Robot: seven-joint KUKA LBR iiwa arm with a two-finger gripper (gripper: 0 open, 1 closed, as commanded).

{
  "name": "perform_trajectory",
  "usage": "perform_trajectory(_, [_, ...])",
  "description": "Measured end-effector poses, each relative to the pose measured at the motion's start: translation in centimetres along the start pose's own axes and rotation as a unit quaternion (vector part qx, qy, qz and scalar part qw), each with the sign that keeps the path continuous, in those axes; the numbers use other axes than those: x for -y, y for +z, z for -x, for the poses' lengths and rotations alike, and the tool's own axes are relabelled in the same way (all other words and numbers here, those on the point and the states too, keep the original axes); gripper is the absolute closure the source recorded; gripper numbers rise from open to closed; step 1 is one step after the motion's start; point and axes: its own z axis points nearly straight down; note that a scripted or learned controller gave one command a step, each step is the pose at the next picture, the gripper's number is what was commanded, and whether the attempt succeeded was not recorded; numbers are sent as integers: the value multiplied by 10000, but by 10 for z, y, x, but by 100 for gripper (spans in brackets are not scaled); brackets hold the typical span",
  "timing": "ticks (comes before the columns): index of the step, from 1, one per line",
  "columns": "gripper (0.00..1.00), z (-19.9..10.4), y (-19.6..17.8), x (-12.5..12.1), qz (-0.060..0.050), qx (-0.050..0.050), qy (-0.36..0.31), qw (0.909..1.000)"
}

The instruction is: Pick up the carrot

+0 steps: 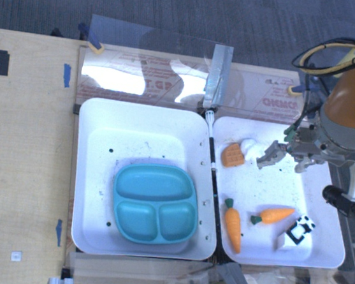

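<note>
Claw (285,154) hangs wide and empty at the right bin's (330,208) far side. Two carrots lie nearer: one (274,215) mid-bin, another (232,226) by the left wall. Best descend across the mid-bin carrot's width.

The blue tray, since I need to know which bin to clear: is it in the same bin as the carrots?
No, the blue tray lies in the left bin, while both carrots lie in the right bin.
</note>
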Motion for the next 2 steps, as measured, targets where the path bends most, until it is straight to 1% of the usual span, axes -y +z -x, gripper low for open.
perform_trajectory(1, [0, 48, 130, 48, 18, 19, 124, 9999])
perform_trajectory(2, [0, 41, 145, 76, 75, 10, -185, 9998])
